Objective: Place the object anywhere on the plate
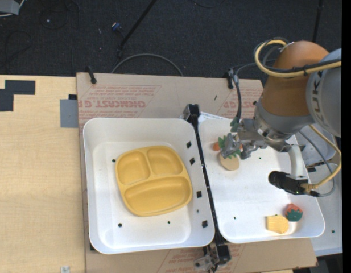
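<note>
Hovering over right bin (260,209), gripper (231,149) (finger state unclear) above tan object (229,162); plate (154,180) in left bin.

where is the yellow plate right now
The yellow plate lies flat in the left bin, roughly centred, across the divider from the gripper in the right bin.

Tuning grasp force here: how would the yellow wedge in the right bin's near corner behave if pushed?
The yellow wedge looks flat-sided, so it would probably slide, not roll. It seems small and light. Pushed rightward, it would likely bump the red-green piece beside it.
</note>
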